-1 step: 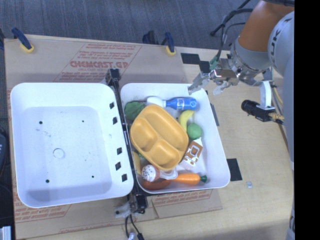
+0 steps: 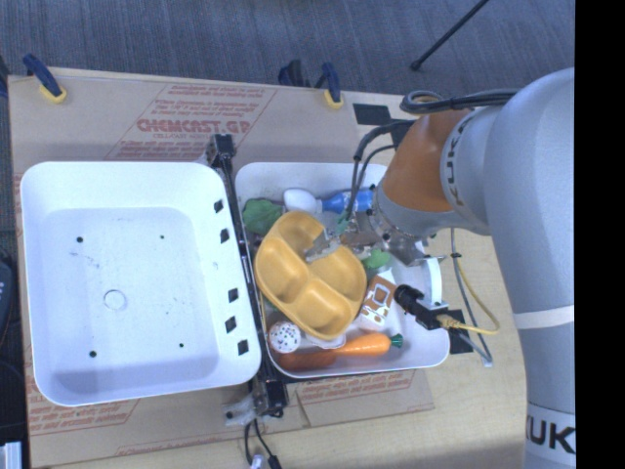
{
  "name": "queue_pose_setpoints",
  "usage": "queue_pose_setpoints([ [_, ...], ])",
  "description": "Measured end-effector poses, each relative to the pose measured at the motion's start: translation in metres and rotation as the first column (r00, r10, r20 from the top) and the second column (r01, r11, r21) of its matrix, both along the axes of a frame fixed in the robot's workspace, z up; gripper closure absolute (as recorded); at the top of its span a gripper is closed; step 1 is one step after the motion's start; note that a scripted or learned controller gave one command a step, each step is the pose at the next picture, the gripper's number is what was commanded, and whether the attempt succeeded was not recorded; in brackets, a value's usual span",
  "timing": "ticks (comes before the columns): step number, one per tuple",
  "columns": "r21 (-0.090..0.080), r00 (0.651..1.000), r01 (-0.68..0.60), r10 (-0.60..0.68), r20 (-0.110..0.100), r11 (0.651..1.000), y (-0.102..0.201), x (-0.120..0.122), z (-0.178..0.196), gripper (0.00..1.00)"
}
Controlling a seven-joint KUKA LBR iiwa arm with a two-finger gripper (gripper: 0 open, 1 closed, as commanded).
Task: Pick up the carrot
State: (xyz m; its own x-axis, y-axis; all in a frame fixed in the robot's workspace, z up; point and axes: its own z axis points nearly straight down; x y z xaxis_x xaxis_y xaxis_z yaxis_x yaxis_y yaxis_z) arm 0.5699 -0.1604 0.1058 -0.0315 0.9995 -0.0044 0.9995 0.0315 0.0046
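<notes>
One carrot (image 2: 366,345) only, lying flat just below yellow tray (image 2: 308,281), at near wall. Judged stiff, light, smooth, tapered: best taken mid-length, crosswise. Gripper (image 2: 342,233) over tray; state undeterminable.

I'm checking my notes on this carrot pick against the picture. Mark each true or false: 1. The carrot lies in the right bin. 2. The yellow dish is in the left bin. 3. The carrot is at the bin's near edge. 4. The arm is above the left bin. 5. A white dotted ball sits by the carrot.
1. True: the carrot lies in the right bin.
2. False: the yellow dish is in the right bin.
3. True.
4. False: the arm is above the right bin, not the left bin.
5. True: the ball sits at the carrot's left end.
</notes>
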Motion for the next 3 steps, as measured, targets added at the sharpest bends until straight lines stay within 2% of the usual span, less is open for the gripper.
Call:
queue_pose_setpoints([
  [1,-0.003,1.000,-0.003,0.003,-0.004,1.000,-0.002,-0.001,0.009,1.00],
  [2,-0.002,1.000,-0.004,0.004,-0.004,1.000,-0.001,0.000,0.009,0.00],
  [3,-0.008,1.000,-0.006,0.006,-0.003,1.000,-0.004,0.000,0.019,1.00],
])
